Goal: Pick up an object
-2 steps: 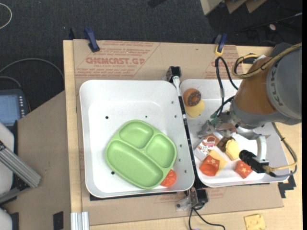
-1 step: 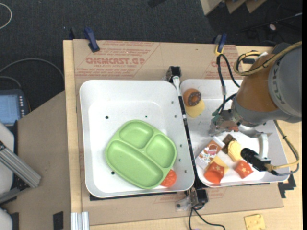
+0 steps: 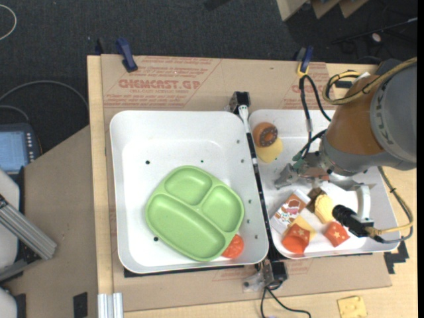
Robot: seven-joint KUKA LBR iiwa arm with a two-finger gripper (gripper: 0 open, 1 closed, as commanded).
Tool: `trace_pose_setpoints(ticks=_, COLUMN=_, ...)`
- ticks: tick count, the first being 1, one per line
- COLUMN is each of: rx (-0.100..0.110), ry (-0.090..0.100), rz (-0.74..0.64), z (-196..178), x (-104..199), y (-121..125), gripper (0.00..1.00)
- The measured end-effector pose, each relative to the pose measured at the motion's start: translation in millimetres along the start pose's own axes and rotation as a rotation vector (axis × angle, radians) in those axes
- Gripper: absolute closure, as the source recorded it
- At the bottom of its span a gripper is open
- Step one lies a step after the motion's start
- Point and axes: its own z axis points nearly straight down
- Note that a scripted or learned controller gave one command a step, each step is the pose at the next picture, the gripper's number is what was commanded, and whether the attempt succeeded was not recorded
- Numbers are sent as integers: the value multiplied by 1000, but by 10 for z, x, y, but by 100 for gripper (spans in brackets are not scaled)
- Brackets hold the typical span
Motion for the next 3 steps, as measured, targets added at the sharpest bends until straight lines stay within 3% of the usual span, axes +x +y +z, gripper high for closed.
trace_pose_setpoints(ticks=1, rx=1, ry=0, rz=-1, z=92, x=-29, y=-296, gripper=0)
trace_pose_setpoints(ticks=3, rx=8, ry=2, rz=-1, z=107, x=7, y=-397, gripper=0)
